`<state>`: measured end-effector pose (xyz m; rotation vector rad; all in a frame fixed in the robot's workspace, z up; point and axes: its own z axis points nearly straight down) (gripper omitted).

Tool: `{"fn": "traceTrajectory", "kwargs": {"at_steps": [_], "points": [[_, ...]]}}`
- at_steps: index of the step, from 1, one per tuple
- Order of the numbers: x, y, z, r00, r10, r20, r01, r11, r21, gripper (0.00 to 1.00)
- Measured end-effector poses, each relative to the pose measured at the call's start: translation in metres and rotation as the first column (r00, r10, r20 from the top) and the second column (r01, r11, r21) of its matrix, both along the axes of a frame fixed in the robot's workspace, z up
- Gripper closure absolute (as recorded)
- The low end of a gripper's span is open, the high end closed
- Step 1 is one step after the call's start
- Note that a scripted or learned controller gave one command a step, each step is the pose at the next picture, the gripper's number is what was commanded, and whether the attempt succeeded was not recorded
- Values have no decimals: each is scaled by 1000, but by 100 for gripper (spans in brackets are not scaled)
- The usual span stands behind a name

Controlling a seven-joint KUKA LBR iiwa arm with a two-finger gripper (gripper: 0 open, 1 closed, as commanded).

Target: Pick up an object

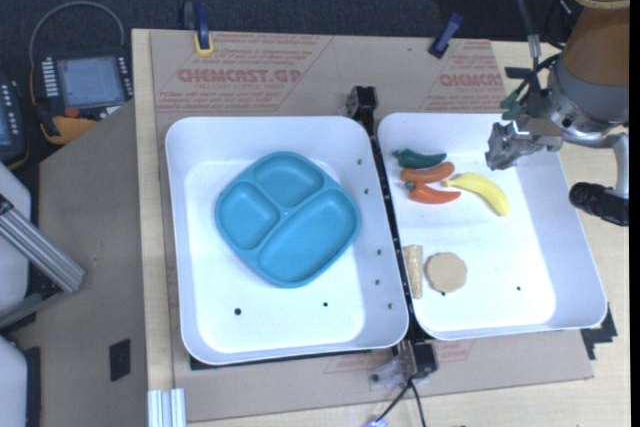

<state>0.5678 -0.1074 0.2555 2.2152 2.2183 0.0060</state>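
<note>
- jaws (503, 153) are hanging over the right bin (560, 310), just right of the banana (482, 191); can't tell how they're set
- blue plate (288, 217) is sitting in the left bin (190, 215)

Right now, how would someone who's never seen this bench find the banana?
Look in the right white bin, the one nearest the gripper. In its upper half lies a small cluster of toy food: a green pepper, an orange pepper and a red pepper. The banana sits just right of them, the one yellow curved piece.
</note>
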Motion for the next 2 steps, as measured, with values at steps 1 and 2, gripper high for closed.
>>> {"fn": "traceTrajectory", "kwargs": {"at_steps": [1, 2], "points": [[-15, 48, -2, 1000, 4, -10, -4, 1000, 4, 100], [-18, 109, -1, 1000, 6, -9, -6, 1000, 5, 100]]}}
